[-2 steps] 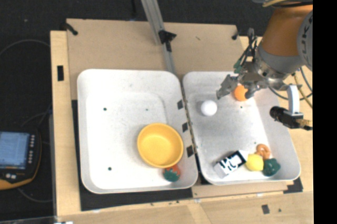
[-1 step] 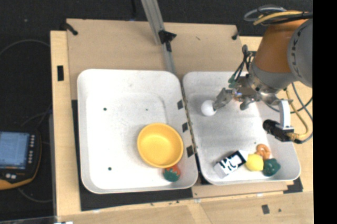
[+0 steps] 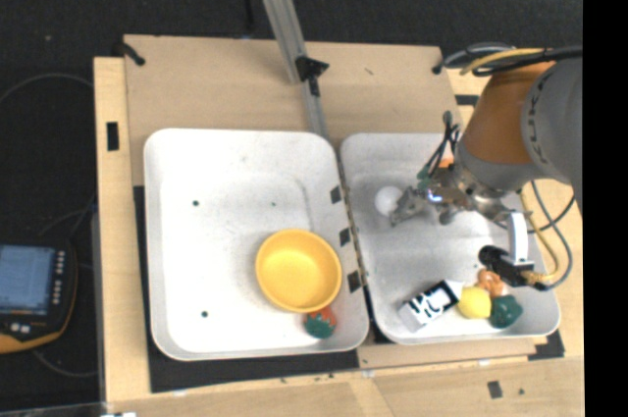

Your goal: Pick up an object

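My gripper (image 3: 423,209) hangs over the back part of the right bin (image 3: 392,327), open, with nothing between its fingers. A small white ball (image 3: 388,200) lies just left of it, close to the left fingertip. At the front of this bin lie a black-and-white box (image 3: 430,304), a yellow piece (image 3: 474,304), an orange piece (image 3: 488,282) and a dark green piece (image 3: 506,311). The left bin (image 3: 196,170) holds a yellow bowl (image 3: 298,269) and a small red and green thing (image 3: 320,323) at its front edge.
A grey metal pole (image 3: 280,3) slants from the top down to the gap between the bins. The bins stand on a tan board (image 3: 226,81). A handheld pendant (image 3: 29,292) lies off the bench at the left.
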Motion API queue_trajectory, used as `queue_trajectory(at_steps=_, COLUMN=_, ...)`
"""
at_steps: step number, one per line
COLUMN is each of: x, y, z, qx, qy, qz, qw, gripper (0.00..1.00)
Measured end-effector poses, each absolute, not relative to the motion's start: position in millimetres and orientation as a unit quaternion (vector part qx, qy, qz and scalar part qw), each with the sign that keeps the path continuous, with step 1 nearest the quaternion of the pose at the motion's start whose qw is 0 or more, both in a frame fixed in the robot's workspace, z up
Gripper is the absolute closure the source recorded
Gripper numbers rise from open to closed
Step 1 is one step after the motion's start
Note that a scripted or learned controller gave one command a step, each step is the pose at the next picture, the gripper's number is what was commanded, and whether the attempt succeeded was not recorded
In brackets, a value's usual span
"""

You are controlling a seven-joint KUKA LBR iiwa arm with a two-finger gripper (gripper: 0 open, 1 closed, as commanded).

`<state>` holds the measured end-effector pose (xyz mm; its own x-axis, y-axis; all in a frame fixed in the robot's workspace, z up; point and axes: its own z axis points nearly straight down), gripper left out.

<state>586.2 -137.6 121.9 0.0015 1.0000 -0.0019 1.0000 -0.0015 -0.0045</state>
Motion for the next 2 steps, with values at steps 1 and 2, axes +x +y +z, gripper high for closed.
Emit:
queue_trajectory(at_steps=1, x=588.7, y=-137, z=136, qx=-0.709, qy=-0.705, qz=-0.0011, qw=-0.002, gripper=1.0)
queue_trajectory(at_steps=2, x=596.4, y=-133, z=184, qx=-0.706, qy=-0.708, qz=-0.002, qw=-0.003, gripper=1.0)
